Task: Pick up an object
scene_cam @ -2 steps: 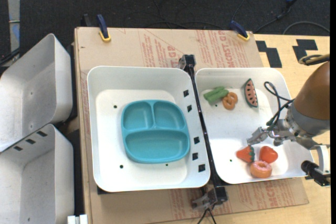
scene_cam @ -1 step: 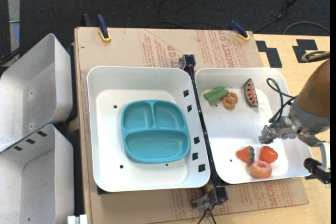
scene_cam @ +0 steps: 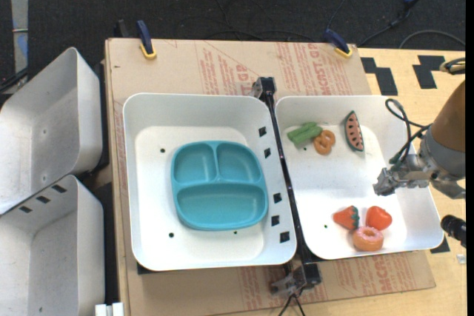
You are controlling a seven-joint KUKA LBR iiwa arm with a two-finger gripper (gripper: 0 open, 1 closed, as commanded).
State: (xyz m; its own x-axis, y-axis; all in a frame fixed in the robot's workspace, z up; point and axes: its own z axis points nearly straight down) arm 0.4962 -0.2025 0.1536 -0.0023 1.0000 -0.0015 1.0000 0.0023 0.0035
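End effector (scene_cam: pixel 386 183) at right of frame, over right bin (scene_cam: pixel 320 244); finger state cannot be determined. Nothing visible between fingers. Below it, lower right: strawberry (scene_cam: pixel 346 217), red pepper (scene_cam: pixel 378 218), pink donut (scene_cam: pixel 367 238) clustered. Upper part of right bin: green vegetable (scene_cam: pixel 303 133), pretzel (scene_cam: pixel 324 142), watermelon slice (scene_cam: pixel 353 131). Left bin (scene_cam: pixel 144 159) holds teal divided plate (scene_cam: pixel 219 185).

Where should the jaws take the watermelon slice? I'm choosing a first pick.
Across the watermelon slice's narrow width at mid-length, coming straight down from above. It seems to lie flat, long and thin, apart from the pretzel, so both long edges look reachable.
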